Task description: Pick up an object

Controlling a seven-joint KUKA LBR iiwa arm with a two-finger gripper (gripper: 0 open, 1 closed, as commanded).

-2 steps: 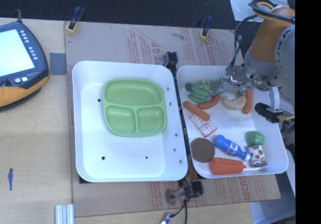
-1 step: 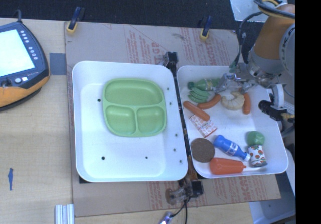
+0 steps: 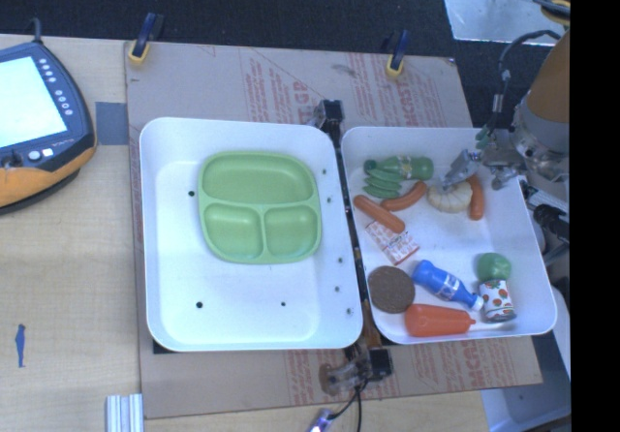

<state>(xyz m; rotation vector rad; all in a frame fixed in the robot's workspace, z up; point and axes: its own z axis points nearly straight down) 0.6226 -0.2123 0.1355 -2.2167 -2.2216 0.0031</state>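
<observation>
- The grey arm reaches in from the right; its end effector (image 3: 463,171) hangs low over the upper right part of the right shallow white bin (image 3: 542,261).
- Whether the end effector is open or closed I cannot tell; nothing is visibly held by it.
- Just beside it lie a pale round bun-like piece (image 3: 449,199) and a small orange-red sausage shape (image 3: 476,200).
- Further left in that bin: a green bean-pod toy (image 3: 397,169), a curved orange sausage (image 3: 405,198), a longer orange hot dog (image 3: 379,214) and a small patterned packet (image 3: 398,245).
- Along the near side: a brown round disc (image 3: 391,290), a blue bottle (image 3: 444,283), an orange carrot (image 3: 440,321), a green round piece (image 3: 493,266) and a spotted can (image 3: 497,300).
- The left shallow white bin (image 3: 174,304) holds a light green divided plastic plate (image 3: 260,205).
- On the wooden surface (image 3: 68,275) at far left rests an orange-edged control pendant (image 3: 39,125).
</observation>
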